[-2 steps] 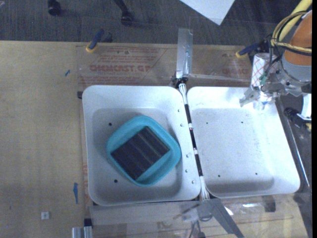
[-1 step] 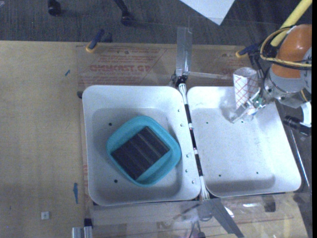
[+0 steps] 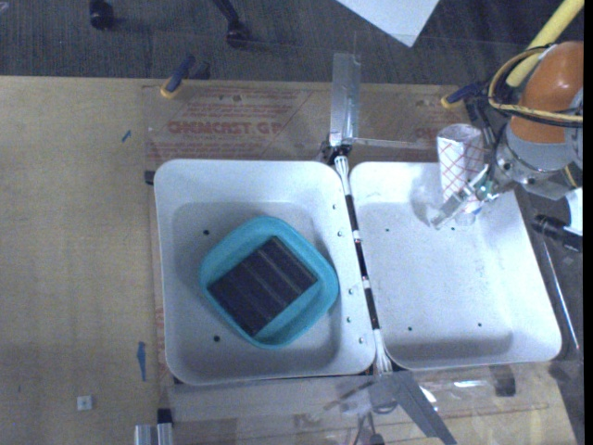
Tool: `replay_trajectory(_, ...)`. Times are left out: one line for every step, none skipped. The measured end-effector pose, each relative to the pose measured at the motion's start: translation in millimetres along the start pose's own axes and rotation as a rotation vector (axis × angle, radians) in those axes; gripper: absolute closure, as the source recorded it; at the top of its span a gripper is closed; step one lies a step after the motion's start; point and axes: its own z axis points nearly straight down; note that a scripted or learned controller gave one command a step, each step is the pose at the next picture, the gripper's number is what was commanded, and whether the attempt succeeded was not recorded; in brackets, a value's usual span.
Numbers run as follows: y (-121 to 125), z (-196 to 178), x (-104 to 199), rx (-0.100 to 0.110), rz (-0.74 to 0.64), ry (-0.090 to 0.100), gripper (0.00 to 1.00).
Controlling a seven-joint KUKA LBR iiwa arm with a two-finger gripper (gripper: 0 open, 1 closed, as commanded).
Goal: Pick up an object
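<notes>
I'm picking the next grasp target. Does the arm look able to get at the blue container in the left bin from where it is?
Probably yes. The blue container lies alone and uncovered in the left bin; between it and the gripper there is just the low divider.

faint red lettering on the bench

a line of red printed lettering (image 3: 222, 127) runs across the bench (image 3: 74, 248) along its far edge, just beyond the left bin (image 3: 176, 188). it is washed out and blurred; the letters cannot be made out with any certainty. no other text, number or brand is legible.
</notes>
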Motion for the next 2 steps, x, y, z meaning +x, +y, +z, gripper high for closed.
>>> replay_trajectory(32.7,-94.2,52.7,-0.022,-0.013,-0.037,1.00)
replay_trajectory(66.9,-110.4,115.6,-0.019,-0.064,-0.035,1.00)
